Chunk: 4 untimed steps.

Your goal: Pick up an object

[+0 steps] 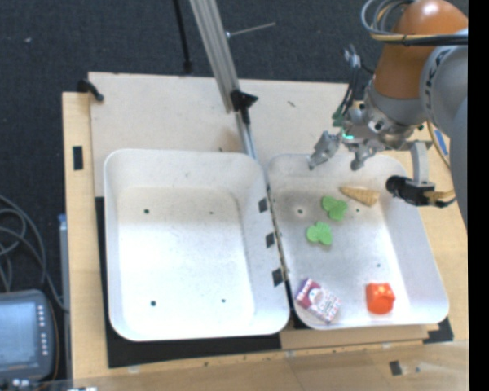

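Above the far edge of the right bin (407, 243), the hand (339, 156) hung with its fingers spread wide, holding nothing. Below it in that bin lay a tan cone (360, 195), two green pieces (327, 221), a red block (380, 297) and a small red-and-white packet (318, 300), all apart from the hand.

Grey arm (444, 72), glossy orange band above the wrist, looped cables on top, two-fingered metal tool (339, 158)
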### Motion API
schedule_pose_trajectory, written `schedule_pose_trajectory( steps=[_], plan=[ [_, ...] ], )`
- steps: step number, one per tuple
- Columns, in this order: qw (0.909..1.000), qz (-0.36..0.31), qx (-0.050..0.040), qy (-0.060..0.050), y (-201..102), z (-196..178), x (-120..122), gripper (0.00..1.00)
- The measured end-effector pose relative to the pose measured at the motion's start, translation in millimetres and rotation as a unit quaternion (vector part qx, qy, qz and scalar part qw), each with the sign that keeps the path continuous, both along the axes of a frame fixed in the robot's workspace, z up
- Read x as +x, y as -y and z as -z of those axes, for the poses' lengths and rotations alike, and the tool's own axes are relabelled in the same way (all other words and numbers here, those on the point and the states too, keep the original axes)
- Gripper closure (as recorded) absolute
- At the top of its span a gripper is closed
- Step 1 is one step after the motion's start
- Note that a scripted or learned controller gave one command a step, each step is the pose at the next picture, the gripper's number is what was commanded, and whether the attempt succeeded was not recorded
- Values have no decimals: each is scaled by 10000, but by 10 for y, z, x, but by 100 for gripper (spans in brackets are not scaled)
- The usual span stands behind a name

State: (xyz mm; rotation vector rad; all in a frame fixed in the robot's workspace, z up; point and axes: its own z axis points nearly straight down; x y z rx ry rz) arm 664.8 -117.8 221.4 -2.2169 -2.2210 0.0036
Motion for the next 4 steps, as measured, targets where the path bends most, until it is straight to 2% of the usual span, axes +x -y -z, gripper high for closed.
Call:
schedule_pose_trajectory(
  steps=[1,3,4],
  plan=[
    [10000,-8,-12,24,4,-33,9,0],
    [10000,10,-17,1,114,1156,98,0],
    [10000,16,-21,17,130,1197,101,0]
  ],
)
